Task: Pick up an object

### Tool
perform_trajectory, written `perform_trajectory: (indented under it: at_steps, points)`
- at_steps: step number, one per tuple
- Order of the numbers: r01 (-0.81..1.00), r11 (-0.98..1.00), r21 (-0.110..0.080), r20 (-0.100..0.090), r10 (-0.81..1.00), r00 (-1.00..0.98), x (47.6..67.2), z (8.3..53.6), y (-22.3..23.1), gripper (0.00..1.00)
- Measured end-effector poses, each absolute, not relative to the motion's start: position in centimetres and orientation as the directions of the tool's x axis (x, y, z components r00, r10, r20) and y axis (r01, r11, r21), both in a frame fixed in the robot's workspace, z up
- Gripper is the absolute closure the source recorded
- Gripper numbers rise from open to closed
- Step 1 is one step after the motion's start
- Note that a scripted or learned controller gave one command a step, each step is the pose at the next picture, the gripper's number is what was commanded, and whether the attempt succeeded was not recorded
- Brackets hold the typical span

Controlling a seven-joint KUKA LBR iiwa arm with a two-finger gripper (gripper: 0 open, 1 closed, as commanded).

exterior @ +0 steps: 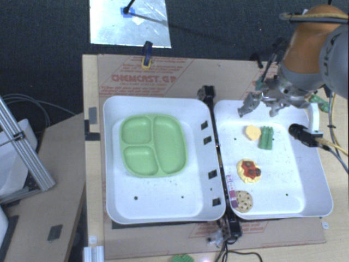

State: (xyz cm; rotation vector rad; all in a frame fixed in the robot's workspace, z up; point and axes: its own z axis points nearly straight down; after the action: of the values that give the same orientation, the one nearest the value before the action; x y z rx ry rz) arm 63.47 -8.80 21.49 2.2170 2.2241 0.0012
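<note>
In the right bin (305, 201) lie a small yellow round piece (252, 132), a green ribbed piece (266, 137) touching its right side, a red and yellow pizza-like toy (249, 170) and a speckled cookie (243, 201) near the front left corner. My gripper (259, 110) hangs over the bin's back left part, just behind the yellow piece and apart from it. Its two fingers are spread open and nothing is between them.
A light green divided plate (152, 145) fills the middle of the left bin (114, 201). A black clip row (212, 146) runs along the ridge between the bins. A black cable connector (302, 134) juts over the right bin's right side.
</note>
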Motion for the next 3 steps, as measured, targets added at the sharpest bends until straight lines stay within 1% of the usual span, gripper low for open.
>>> perform_trajectory:
  at_steps: [1, 2, 3]
  points:
    - [1.000, -0.005, 0.005, -0.005, 1.000, 0.005, 63.6, 22.1, -17.5, 0.00]
    - [1.000, 0.000, 0.000, -0.001, 1.000, 0.000, 63.0, 18.3, -19.1, 0.00]
    - [1.000, 0.000, -0.005, 0.001, 1.000, 0.000, 63.2, 7.9, -20.7, 0.00]
